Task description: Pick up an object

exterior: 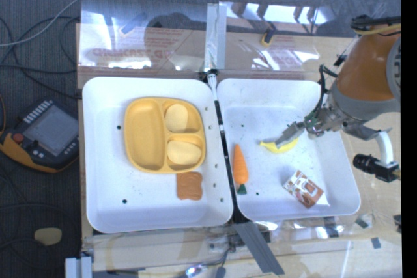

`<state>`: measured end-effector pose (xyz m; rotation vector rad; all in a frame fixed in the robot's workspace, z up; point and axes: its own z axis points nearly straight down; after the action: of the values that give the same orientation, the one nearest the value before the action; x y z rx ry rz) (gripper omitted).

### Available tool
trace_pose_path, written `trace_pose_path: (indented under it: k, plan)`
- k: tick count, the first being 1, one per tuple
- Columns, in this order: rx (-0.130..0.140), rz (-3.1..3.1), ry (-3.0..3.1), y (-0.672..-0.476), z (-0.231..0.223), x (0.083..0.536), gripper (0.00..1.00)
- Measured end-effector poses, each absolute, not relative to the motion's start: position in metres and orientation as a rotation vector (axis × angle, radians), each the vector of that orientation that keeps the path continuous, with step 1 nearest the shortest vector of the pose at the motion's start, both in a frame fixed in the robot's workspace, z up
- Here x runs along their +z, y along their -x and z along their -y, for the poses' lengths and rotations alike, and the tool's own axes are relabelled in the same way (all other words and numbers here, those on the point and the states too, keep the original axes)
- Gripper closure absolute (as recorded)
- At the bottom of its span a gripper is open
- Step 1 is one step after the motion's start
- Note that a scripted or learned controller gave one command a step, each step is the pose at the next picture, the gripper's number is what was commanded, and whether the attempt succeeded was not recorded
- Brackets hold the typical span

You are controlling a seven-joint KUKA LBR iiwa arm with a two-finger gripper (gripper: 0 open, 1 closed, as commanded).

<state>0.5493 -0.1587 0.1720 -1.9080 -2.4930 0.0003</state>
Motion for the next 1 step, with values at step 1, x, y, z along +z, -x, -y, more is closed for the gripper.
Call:
trace_pose_path:
  k: [1]
  plan:
    - [-0.003, 2.616, 1.738, -0.5058, 0.2098, 0.0991, 0.00]
